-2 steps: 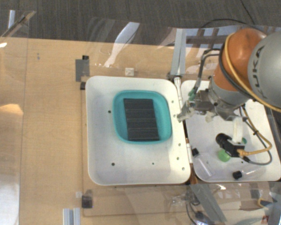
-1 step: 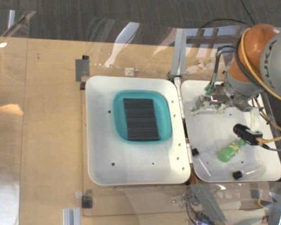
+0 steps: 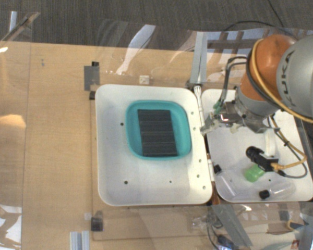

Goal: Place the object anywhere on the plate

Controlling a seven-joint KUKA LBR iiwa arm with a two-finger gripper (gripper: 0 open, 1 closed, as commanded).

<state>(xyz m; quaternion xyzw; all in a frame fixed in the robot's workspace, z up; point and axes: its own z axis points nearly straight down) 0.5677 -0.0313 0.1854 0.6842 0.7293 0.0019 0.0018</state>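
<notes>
Hanging over the right bin (image 3: pixel 302 194), your pincer (image 3: pixel 219 120) is mostly hiding under the wrist, so can't tell its grip. You're seeing the green object (image 3: pixel 253 173) sitting below-right of it, teal plate (image 3: pixel 183 132) lying left.

The grey arm (image 3: pixel 302 77) bears part of the lettering "KUK".

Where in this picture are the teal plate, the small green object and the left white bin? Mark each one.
teal plate (image 3: pixel 184 129): camera view, on its right rim.
green object (image 3: pixel 253 174): camera view, on its middle.
left white bin (image 3: pixel 151 184): camera view, on its bare floor below the plate.
</notes>
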